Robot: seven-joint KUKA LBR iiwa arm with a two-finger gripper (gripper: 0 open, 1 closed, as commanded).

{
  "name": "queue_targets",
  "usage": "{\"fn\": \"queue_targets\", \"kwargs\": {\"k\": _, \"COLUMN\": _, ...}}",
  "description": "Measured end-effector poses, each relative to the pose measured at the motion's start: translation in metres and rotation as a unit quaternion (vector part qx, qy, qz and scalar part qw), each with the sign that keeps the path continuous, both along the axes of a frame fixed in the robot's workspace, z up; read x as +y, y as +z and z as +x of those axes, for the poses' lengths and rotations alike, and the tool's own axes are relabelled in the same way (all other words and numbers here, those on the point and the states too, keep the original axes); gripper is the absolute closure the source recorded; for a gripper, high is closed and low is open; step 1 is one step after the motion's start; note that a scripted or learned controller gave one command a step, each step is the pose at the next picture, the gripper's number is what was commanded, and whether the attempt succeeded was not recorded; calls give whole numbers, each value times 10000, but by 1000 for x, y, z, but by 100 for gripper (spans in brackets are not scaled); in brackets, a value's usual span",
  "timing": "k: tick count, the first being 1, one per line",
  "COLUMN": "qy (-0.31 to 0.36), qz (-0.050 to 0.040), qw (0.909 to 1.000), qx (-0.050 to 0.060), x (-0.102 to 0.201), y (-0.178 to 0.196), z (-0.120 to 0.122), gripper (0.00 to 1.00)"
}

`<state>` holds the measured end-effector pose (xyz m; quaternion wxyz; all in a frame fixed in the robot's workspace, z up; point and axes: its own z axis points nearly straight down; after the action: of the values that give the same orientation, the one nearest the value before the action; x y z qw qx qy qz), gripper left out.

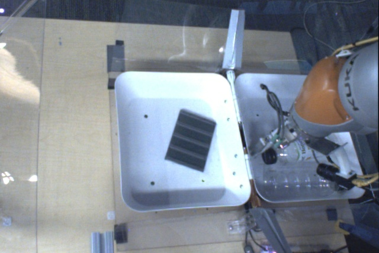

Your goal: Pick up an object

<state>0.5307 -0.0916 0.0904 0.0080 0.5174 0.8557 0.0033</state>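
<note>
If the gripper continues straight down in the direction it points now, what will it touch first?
Probably the floor of the right bin, or the clear ridged object lying beside it there. The gripper points down into that bin; depth is unclear from this slanted view.

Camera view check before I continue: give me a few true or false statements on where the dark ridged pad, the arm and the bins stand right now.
1. The dark ridged pad lies in the left bin. True.
2. The pad leans against a bin wall. False: it lies flat on the floor, clear of all walls.
3. The arm is over the right bin. True.
4. The gripper hangs above the pad. False: it is over the right bin.
</note>
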Motion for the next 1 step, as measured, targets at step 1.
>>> {"fn": "queue_targets", "kwargs": {"k": 1, "qy": 4, "qz": 18, "qw": 10000, "qx": -54, "x": 3, "y": 13, "z": 4, "gripper": 100}}
